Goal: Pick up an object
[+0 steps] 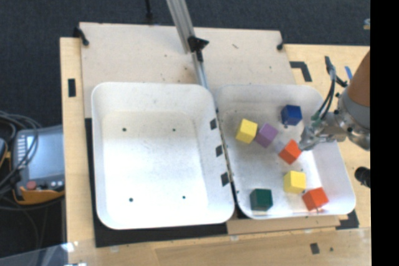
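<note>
Lowest in the right bin sat a green cube and an orange cube. Higher up, the gripper touched a red cube; its opening could not be judged.

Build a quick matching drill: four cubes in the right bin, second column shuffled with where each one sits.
Cubes:
1. blue cube
2. green cube
3. purple cube
4. red-orange cube

Places:
A. touching a yellow cube
B. near the bin's far wall
C. right beside the gripper
D. front edge, nearest the left bin

Pairs: 1-B, 2-D, 3-A, 4-C
</note>
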`<state>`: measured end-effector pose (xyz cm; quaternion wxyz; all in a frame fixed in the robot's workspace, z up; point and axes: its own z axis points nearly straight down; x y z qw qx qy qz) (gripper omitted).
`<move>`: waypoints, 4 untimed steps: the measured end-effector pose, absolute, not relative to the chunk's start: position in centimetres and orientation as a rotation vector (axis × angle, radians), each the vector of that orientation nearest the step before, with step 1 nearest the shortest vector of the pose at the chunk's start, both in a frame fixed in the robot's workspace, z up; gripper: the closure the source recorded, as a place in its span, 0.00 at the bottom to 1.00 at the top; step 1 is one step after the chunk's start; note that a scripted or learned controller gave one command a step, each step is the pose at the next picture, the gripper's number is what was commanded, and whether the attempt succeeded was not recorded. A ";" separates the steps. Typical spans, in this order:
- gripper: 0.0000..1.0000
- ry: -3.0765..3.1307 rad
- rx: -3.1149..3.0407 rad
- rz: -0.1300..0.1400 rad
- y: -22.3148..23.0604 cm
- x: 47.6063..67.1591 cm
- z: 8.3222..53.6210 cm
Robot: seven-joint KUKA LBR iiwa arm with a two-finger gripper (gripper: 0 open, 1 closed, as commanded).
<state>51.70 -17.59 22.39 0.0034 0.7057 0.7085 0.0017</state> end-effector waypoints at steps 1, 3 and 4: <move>1.00 2.227 2.214 0.004 -12.9 52.3 22.6; 1.00 2.230 2.213 0.002 -2.5 55.7 21.2; 1.00 2.231 2.213 0.003 2.7 56.3 21.5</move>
